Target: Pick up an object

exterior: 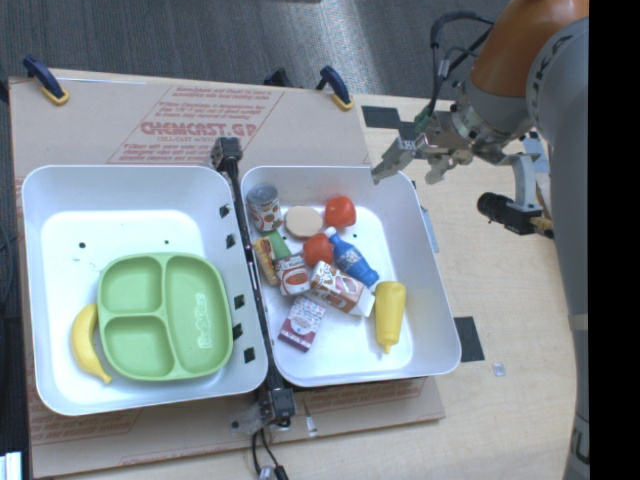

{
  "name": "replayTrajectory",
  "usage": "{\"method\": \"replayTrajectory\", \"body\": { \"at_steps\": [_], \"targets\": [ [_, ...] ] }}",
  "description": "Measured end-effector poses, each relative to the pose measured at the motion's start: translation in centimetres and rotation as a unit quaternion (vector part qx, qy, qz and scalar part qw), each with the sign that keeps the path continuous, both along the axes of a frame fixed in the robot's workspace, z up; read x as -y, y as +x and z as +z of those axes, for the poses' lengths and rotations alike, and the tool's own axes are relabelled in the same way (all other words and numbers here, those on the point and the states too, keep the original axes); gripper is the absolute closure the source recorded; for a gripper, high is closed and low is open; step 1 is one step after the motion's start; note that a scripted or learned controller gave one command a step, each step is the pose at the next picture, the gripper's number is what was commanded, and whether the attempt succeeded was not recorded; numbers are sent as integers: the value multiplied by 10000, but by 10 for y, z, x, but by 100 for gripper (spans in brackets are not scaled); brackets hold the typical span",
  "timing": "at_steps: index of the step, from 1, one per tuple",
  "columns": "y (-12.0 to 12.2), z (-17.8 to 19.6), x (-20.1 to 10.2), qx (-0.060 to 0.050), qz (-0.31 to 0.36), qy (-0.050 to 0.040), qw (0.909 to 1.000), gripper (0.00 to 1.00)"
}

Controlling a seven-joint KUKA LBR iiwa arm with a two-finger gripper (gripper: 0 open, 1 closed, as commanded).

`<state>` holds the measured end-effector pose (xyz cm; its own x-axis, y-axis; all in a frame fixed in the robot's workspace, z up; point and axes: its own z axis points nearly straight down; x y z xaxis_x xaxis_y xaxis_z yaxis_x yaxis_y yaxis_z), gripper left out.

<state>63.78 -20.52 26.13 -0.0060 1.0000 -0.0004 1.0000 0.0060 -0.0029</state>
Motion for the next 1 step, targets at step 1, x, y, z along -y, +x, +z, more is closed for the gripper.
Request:
{"method": "replayTrajectory", "body": {
  "at_steps": [1],
  "targets": [
    [-39,-140,3,-32,0,12,10000,0]
  ]
}}
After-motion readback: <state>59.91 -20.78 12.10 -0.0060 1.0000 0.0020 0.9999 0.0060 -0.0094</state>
